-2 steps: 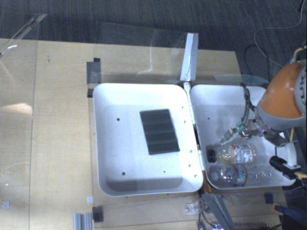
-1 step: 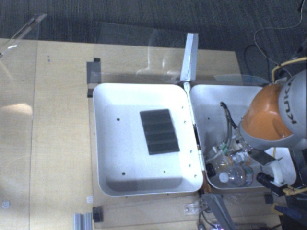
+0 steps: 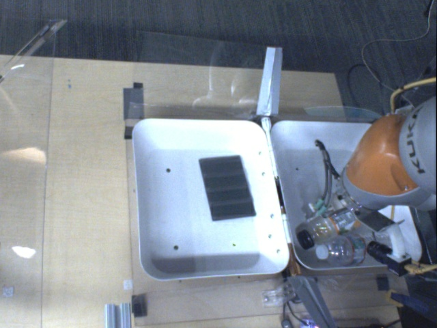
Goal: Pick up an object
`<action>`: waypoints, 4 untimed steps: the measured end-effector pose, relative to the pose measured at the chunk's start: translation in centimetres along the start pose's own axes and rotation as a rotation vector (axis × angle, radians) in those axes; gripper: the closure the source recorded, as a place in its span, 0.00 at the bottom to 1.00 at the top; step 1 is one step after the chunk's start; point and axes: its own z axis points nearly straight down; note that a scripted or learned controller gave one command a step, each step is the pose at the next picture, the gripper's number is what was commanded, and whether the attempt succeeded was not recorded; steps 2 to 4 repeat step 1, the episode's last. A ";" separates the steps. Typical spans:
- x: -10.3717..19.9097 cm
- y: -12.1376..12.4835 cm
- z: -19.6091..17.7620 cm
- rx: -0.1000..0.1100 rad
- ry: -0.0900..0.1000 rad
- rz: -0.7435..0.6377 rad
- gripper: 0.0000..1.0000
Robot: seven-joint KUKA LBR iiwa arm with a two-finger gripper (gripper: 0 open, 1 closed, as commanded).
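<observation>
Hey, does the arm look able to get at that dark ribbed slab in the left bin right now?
Probably yes. The dark ribbed slab lies flat and alone in the left bin, nothing on it or beside it. The arm is over the right bin, with just the low rims between.

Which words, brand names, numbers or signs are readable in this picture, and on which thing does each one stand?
"KU": dark letters on the grey arm, cut off by the picture's right edge.
The dark ribbed pad in the left bin bears no text.
The clear items in the right bin are too blurred to read.
</observation>
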 end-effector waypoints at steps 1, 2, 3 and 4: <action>0.3 6.0 -8.2 0.022 0.004 0.372 1.00; 0.3 6.0 -8.2 0.022 0.004 0.372 1.00; 0.3 6.0 -8.2 0.022 0.004 0.372 1.00; 0.3 6.0 -8.2 0.022 0.004 0.372 1.00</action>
